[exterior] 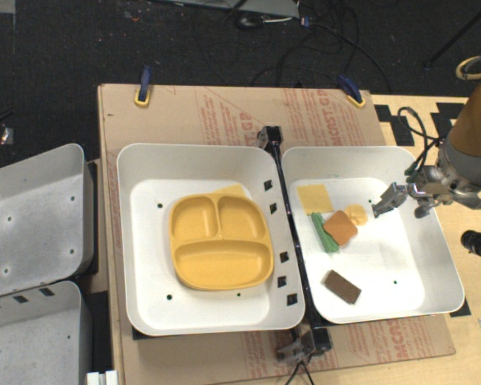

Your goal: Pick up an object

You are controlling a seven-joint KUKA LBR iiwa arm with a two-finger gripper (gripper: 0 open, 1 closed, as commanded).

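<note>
end effector (402, 200) hovers over right bin (433, 295), beside orange block (341, 228).

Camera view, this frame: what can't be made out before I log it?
- Gripper: fingers small and dark over the right bin; open or shut unclear.
- Arm: cut off by the right edge.
- Green piece: partly under the orange block.
- Pale yellow sheet: mostly hidden beneath the yellow tray in the left bin.
</note>
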